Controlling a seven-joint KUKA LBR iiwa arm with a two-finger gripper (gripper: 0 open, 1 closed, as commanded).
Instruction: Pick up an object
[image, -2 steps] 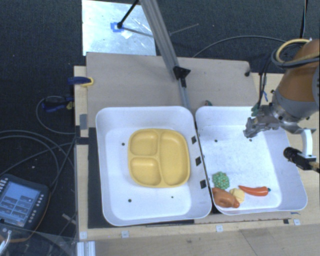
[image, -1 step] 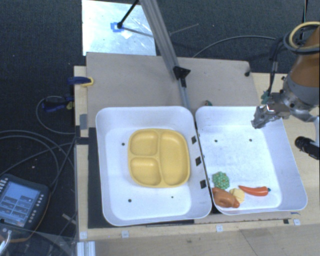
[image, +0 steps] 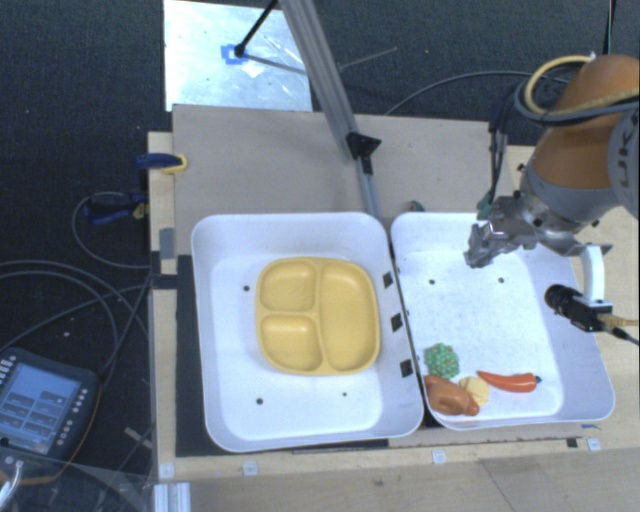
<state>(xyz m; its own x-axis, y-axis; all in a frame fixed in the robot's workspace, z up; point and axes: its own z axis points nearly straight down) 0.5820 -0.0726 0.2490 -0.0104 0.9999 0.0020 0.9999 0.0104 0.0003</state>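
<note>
2 shallow white bins (image: 300, 235) sat side by side; the grey two-finger gripper (image: 484, 247), its grip state unclear, hovered over the right one

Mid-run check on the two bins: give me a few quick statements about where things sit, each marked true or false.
1. The yellow divided plate lies in the left bin. True.
2. The green broccoli piece sits on the plate. False: it lies in the right bin, near its front edge.
3. The red chili pepper lies in the right bin. True.
4. The gripper is over the left bin. False: it is over the right bin's far part.
5. The gripper is touching the chili pepper. False: it is well apart from it.
</note>
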